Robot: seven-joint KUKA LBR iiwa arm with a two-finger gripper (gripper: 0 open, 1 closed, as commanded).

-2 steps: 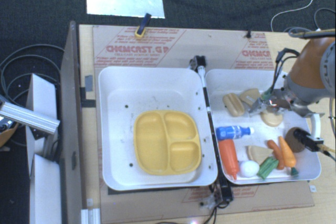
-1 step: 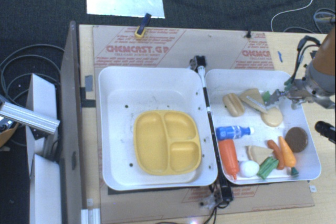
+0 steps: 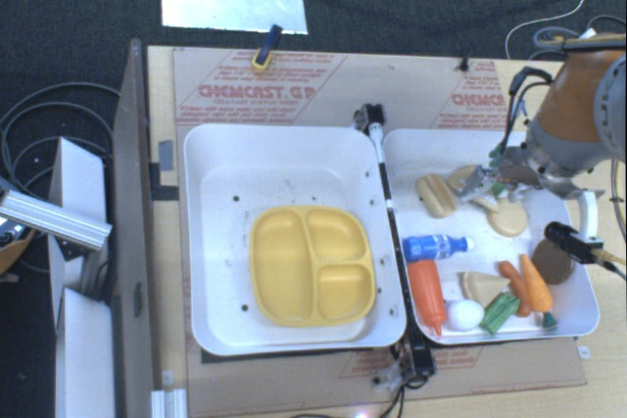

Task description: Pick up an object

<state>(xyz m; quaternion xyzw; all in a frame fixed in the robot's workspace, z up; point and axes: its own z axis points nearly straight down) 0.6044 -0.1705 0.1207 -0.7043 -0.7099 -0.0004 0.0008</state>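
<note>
I see the claw (image 3: 487, 181) low in the right bin (image 3: 588, 308), among tan bread-like pieces (image 3: 438, 194). I cannot tell how far it is open or whether it grips anything. Below it lie a blue bottle (image 3: 434, 247), a white egg (image 3: 465, 314) and carrots (image 3: 529, 284). The left bin (image 3: 211, 210) holds a yellow divided plate (image 3: 313, 263).
</note>
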